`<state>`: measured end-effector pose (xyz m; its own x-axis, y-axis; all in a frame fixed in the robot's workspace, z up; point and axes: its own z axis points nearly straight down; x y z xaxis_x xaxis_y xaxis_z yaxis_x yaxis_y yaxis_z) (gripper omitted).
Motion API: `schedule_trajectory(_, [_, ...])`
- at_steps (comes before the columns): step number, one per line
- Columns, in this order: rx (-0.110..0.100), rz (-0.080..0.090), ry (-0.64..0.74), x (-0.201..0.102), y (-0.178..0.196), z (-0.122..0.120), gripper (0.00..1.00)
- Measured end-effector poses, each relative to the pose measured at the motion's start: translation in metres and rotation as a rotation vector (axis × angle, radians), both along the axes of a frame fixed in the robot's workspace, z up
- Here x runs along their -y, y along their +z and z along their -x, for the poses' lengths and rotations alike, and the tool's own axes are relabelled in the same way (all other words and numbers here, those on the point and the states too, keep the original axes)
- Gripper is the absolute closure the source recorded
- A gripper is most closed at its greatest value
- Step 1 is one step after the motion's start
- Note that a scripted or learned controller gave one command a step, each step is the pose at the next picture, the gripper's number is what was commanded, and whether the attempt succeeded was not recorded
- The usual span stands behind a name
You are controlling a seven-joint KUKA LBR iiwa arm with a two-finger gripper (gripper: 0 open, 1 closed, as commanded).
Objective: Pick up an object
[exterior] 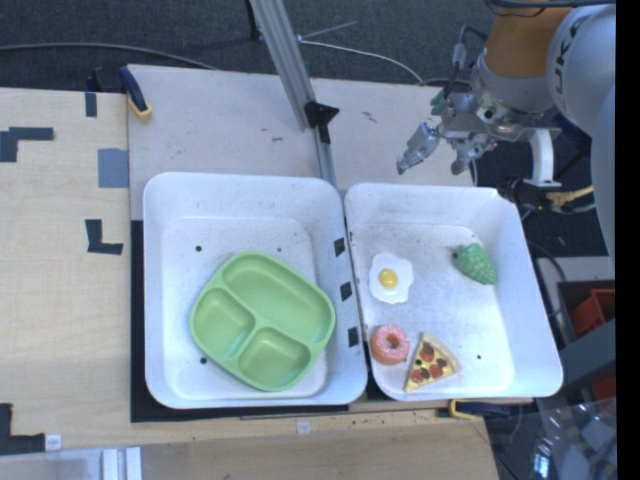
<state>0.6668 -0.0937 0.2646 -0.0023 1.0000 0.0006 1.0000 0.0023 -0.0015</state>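
The right bin (520,298) holds a toy fried egg (390,278), a pink donut (389,344), a pizza slice (430,361) and a bumpy green vegetable (475,264). My gripper (440,158) hangs above the bench just behind the right bin's back rim, high over everything. It is open, its two fingers spread apart with nothing between them. The vegetable lies nearest to it, a good way toward the front.
A green divided plate (262,320) lies in the left bin (160,268). A slanted metal pole (290,58) stands behind the bins, ending near their shared wall. A yellow-tipped clamp (135,93) sits at the back left of the bench.
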Motion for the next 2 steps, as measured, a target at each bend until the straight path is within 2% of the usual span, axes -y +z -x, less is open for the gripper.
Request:
schedule_trajectory(1, [0.0,0.001,0.001,0.0,0.0,0.0,0.0])
schedule_trajectory(2, [-0.004,0.002,0.0,0.003,-0.044,0.0,0.0])
